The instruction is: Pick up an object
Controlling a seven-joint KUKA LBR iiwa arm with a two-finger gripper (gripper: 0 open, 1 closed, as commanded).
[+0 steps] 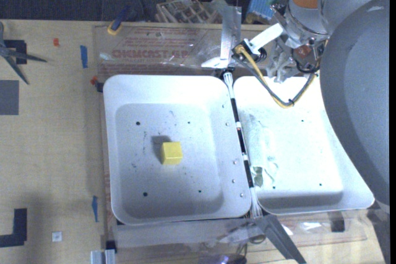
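Yellow cube: centre of left bin, unobstructed for grasping | gripper: 2 o'clock, above right bin, parked clear | grip state: cannot tell

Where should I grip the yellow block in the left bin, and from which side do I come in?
Come straight down from above on the yellow block and close on two opposite flat sides. It looks like a small cube lying flat near the middle of the left bin, apart from the walls, so there is probably room around it. The gripper is near the right bin's far edge.
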